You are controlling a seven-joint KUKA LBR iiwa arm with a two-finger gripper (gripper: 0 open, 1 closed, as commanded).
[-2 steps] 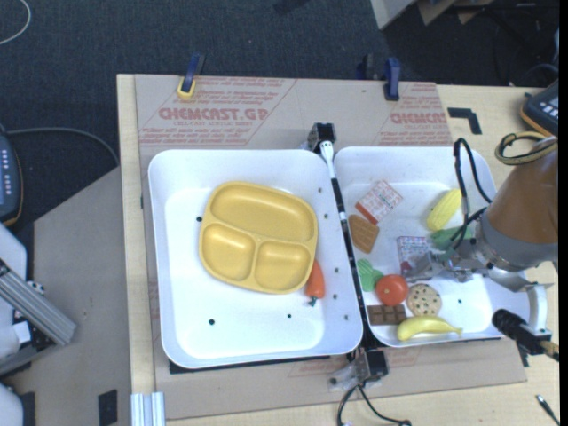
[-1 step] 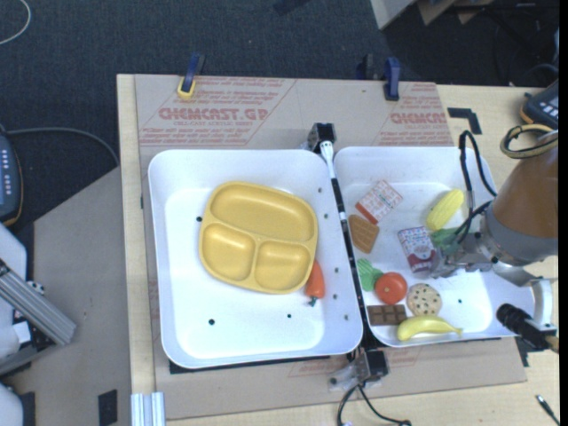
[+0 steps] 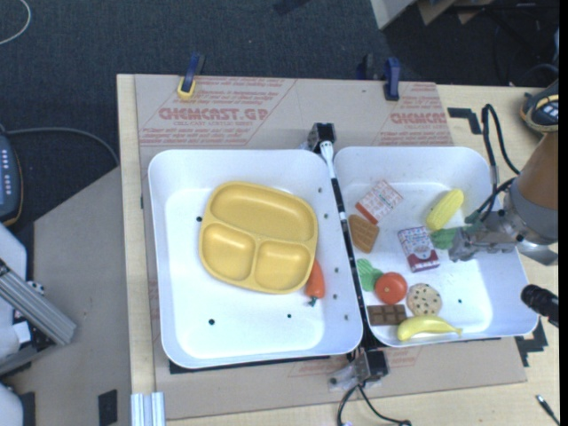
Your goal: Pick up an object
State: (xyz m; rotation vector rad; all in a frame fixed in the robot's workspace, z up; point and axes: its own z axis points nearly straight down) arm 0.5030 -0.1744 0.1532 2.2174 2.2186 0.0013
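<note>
Reaching is the step in hand: the arm comes in from the right over the right bin (image 3: 497,322), and its hand (image 3: 461,245) sits low near that bin's right wall. Whether the hand is apart or together cannot be told at this size and angle, and nothing can be made out in its grasp, so by this view the pick is not yet made.

The candidates all lie in the right bin. A yellow corn cob (image 3: 445,209) rests tilted just above the hand, with some green leaf (image 3: 446,236) right at its tip. A small red-and-white packet (image 3: 417,248) lies just to the hand's left. Farther off are a tomato (image 3: 390,286), a cookie (image 3: 424,299), a banana (image 3: 428,328) along the near wall, a chocolate bar (image 3: 386,314), a bread slice (image 3: 363,232) and a printed card (image 3: 380,200). The left bin (image 3: 177,318) holds a yellow divided plate (image 3: 257,236), with a carrot (image 3: 316,280) beside its right edge.

Judging from the layout, the corn or the leaf is the nearest target. The next move calls for centring the hand over one item, clear of the packet, descending, closing on it, then lifting straight up away from the bin wall.
</note>
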